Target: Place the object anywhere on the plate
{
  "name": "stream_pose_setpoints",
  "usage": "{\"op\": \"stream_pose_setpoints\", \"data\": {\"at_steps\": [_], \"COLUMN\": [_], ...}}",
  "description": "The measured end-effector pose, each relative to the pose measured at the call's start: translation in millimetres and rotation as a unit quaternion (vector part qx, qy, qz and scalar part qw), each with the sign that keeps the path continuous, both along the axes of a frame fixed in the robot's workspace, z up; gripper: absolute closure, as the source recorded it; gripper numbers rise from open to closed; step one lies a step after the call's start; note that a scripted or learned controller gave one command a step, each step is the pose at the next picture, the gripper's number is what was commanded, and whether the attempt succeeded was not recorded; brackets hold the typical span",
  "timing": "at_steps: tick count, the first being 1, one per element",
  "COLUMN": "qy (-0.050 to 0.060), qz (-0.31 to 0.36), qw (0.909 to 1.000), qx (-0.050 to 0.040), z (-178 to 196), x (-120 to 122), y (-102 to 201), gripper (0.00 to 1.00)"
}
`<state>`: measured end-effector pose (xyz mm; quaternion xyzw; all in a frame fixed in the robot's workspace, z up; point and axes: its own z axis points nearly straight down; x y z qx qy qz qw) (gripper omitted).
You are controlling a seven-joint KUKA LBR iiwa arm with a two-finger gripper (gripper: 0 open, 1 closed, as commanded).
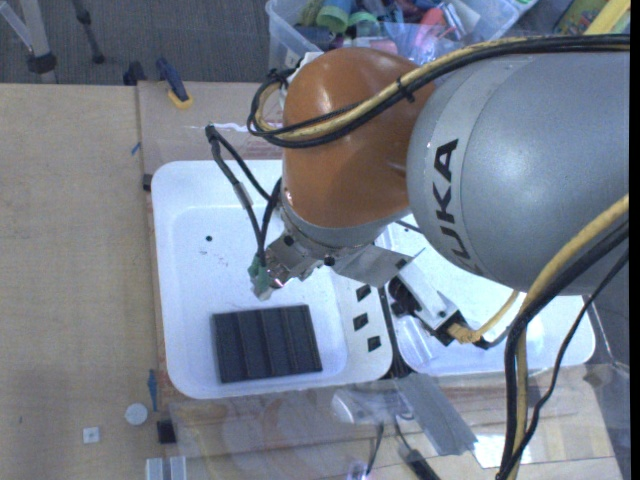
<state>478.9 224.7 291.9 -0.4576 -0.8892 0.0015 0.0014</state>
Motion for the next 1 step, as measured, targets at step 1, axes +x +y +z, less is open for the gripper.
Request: {"op": "stream_pose_setpoints", "data": {"at_steps": [1], "qy": [-0.003], "qz": [0.139], "qw": [0.9903], "qx": [0.0011], "z": [6.7], "x": [22.7], "y": [-11.5], "gripper": [1.0]}}
